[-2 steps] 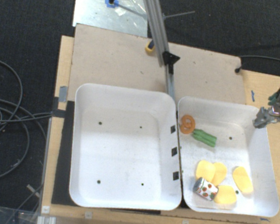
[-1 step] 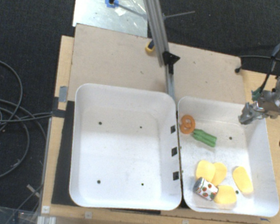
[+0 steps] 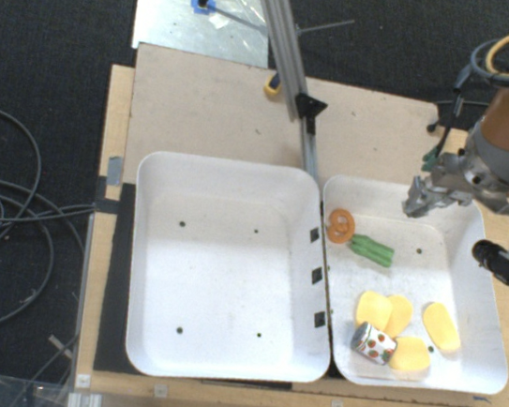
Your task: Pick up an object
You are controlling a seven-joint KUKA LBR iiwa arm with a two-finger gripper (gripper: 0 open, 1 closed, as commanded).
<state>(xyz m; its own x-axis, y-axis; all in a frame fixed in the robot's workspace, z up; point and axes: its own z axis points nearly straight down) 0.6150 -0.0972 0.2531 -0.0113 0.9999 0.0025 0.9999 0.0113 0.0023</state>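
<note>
The right bin (image 3: 481, 308) holds an orange ring-shaped piece (image 3: 341, 225) and a green cylinder (image 3: 372, 250) near its back left. Several yellow pieces (image 3: 397, 316) lie toward its front, with a small white dotted block (image 3: 373, 343) beside them. My gripper (image 3: 418, 205) hangs over the bin's back edge, up and to the right of the green cylinder, well apart from every object. Nothing shows between its tips.
The left bin (image 3: 151, 230) sits beside the right one, with a black-marked divider edge (image 3: 317, 274) between them. A grey pole (image 3: 291, 52) slants across the back of the bench. Cables and a pendant lie on the floor at the left.
</note>
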